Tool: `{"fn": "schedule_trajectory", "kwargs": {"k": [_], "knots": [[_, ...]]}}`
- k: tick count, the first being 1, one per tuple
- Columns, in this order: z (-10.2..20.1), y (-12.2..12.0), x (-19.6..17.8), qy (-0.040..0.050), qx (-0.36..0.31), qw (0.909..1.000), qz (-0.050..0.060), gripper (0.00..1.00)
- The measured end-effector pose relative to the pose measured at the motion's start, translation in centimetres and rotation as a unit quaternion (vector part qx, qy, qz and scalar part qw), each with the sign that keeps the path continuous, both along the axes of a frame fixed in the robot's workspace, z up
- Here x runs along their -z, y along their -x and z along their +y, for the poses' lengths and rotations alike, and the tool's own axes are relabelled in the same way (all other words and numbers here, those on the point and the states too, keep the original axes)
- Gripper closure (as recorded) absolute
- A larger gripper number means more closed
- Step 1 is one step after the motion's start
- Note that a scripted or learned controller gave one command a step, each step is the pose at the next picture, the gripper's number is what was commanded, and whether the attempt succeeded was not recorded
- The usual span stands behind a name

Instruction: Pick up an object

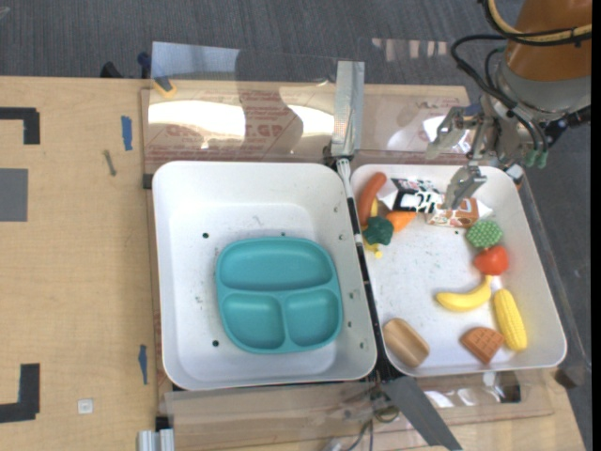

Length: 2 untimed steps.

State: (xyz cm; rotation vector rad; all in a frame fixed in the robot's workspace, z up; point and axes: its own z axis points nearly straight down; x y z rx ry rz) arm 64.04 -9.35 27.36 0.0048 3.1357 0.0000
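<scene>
My gripper point(457, 169) hangs over the far right corner of the right bin point(543, 280), open, with nothing between its fingers. Just below it lie a small white and orange box point(452, 217) and a black and white item point(413, 198). An orange carrot point(371, 191) and a green broccoli piece point(378, 231) sit by the bin's left wall. Along the right side I see a green leafy toy point(485, 233), a red tomato point(492, 260), a banana point(465, 298) and a corn cob point(509, 318). A bread roll point(406, 341) and a brown waffle piece point(482, 343) lie at the front.
The left bin point(178, 252) holds a teal divided plate point(279, 291). A metal divider post point(347, 111) stands between the bins at the back. Brown cardboard bench point(66, 252) stretches to the left. Cables hang around the arm's wrist point(526, 92).
</scene>
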Motion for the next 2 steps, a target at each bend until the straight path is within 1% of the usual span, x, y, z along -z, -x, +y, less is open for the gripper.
{"fn": "schedule_trajectory", "kwargs": {"k": [1, 2], "knots": [[-0.6, 1.1, 14.5, -0.0004, -0.095, 0.9955, 0.001, 0.0], [-0.6, 0.7, 17.9, -0.0014, -0.063, 0.998, 0.009, 0.0]]}}
